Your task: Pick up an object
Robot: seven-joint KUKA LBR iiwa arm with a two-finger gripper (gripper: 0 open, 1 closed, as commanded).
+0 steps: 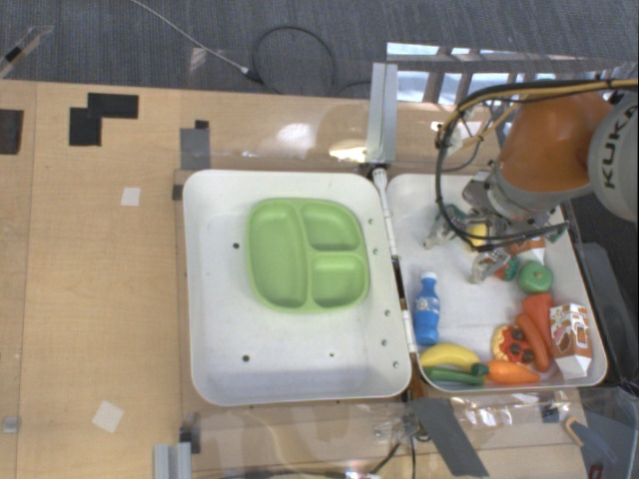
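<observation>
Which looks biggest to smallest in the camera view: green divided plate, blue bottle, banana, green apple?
1. Green divided plate, by far the largest.
2. Blue bottle and banana: they look about alike in length, so no ranking between them.
3. Green apple, smallest, partly hidden by the arm.

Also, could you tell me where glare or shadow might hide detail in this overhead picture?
In the camera view, glare washes out the clear panel behind the left bin; the arm throws a soft shadow over the right bin near the gripper; the green plate and blue bottle are evenly lit and fairly sharp.
</observation>
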